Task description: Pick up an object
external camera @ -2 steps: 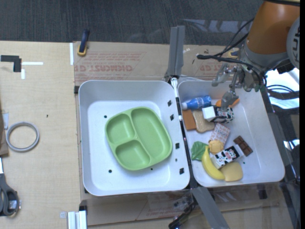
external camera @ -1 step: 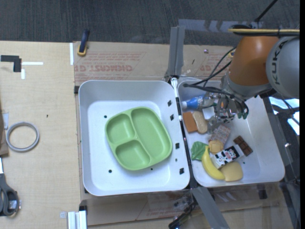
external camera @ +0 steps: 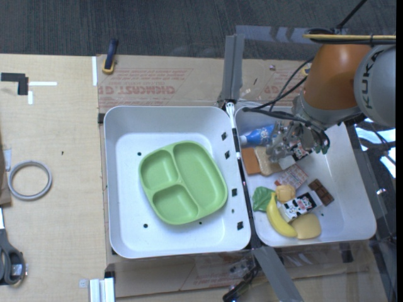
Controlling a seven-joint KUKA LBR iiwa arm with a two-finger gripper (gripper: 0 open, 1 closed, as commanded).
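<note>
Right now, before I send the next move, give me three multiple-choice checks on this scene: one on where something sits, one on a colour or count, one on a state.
1. Where is the green plate?
A. In the left bin
B. In the right bin
C. On the bench outside the bins

2. How many sections does the plate have?
A. Two
B. Three
C. Five

3. How does the banana lie?
A. Lifted clear of the bin
B. Resting in the right bin among other items
C. On the plate

Answers:
1. A, the plate lies flat on the floor of the left bin.
2. B, ridges split it into three hollows.
3. B, it rests near the bin's front edge, while the tool is further back over the bin.
</note>
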